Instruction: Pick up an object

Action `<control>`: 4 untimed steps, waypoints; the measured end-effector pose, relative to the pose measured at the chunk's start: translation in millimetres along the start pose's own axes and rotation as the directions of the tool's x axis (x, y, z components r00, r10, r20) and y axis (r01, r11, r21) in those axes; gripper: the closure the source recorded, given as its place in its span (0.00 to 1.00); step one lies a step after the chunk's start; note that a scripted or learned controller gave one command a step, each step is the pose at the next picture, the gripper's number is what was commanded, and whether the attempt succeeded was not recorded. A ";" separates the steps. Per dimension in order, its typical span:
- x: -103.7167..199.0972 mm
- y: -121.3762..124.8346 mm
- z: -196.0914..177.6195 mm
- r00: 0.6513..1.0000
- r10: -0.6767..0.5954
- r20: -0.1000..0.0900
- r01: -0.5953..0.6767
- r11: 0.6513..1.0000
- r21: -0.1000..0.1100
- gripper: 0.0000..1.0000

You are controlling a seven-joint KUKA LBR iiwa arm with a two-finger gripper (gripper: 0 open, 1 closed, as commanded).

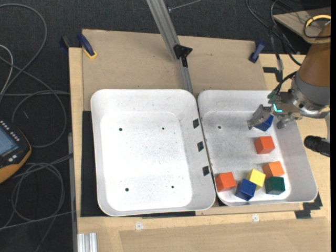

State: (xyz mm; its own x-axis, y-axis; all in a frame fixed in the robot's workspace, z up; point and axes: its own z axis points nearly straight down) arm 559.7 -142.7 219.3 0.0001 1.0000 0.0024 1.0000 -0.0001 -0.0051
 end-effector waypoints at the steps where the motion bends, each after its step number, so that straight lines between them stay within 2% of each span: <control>1: 0.0 0.4 -1.7 1.000 0.000 0.001 0.000 1.000 -0.003 0.00; 2: 4.3 -2.8 60.9 1.000 0.000 0.000 0.000 1.000 0.003 0.00; 3: 5.2 -2.2 111.9 1.000 -0.001 0.001 0.001 1.000 -0.003 0.00; 4: 4.9 -1.3 99.5 1.000 -0.001 0.001 0.001 1.000 -0.007 1.00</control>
State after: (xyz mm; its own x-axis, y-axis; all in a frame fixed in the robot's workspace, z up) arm 557.9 -137.6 119.8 -0.0006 1.0000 0.0011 1.0000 0.0006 0.0021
